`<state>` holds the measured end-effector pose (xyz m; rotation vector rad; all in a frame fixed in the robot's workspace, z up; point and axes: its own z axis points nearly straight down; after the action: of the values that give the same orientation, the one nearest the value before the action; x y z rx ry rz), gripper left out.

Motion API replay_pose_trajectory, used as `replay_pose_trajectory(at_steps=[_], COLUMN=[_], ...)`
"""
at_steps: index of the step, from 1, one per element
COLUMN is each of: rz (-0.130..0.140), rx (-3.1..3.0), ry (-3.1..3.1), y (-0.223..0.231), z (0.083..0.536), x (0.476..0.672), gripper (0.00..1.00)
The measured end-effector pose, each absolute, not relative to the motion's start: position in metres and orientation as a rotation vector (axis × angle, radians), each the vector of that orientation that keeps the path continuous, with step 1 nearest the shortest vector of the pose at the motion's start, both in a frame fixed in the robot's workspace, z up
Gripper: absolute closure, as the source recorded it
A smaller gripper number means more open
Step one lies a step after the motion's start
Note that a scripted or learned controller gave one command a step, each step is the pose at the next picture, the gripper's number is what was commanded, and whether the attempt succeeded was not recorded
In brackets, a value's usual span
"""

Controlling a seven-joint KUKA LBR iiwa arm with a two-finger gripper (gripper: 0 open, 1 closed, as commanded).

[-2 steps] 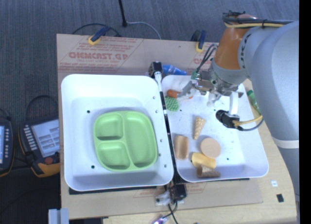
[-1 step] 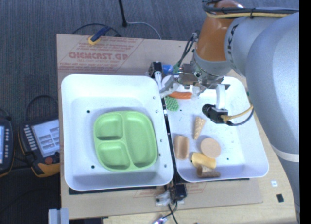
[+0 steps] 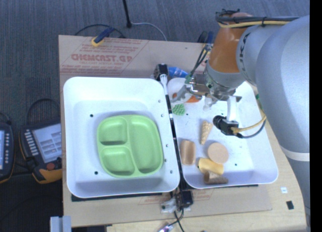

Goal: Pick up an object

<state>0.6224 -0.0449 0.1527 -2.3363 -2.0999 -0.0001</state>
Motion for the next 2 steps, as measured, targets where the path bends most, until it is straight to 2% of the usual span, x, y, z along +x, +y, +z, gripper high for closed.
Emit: replay_pose_trajectory(at_steps=[1, 2], rz=[0.002, 0.007], rx=[-2.432, -2.431], ry=[-1.99, -1.989], y=[-0.0992, -0.0996], z=[0.0935, 0.1024], x=[0.6412, 0.6405], gripper=[0.0, 1.0])
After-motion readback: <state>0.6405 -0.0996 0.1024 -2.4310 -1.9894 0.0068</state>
